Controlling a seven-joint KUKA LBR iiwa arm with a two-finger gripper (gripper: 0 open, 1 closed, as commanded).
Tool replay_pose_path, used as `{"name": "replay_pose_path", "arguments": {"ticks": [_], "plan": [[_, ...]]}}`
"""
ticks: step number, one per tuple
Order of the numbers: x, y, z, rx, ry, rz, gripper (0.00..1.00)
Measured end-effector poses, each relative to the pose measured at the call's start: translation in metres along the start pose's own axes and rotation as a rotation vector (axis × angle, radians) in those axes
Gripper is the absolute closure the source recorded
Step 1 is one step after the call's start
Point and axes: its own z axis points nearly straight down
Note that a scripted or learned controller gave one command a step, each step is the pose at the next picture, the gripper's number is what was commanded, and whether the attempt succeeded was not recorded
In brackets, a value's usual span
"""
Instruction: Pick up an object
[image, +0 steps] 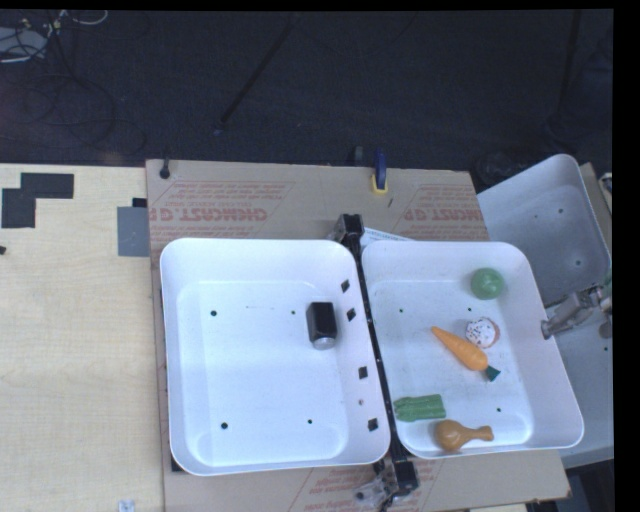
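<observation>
The right bin (545, 400) holds several small objects. A green ball (487, 283) lies at its far right, and an orange carrot (462, 350) lies in the middle beside a white speckled round piece (481, 331). A green block (419, 407) and a tan gourd-shaped toy (460, 434) sit near its front. A dark cylinder (321, 324) lies alone in the left bin (190, 400), close to the divider. My gripper (562, 320) is a small metallic shape just outside the right bin's right rim, apart from every object and with nothing seen in it.
A black clip rail (362, 340) runs between the two bins. A grey metal plate (545, 210) slants at the back right. The bins rest on a cardboard sheet (250, 205) with a pale wooden bench (70, 350) to the left.
</observation>
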Motion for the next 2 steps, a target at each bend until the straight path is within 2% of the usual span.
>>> {"name": "replay_pose_path", "arguments": {"ticks": [1,2], "plan": [[0.003,-0.002,0.141,0.017,0.007,-0.001,0.0],[0.001,0.0,0.123,0.008,0.004,0.002,1.0]]}}
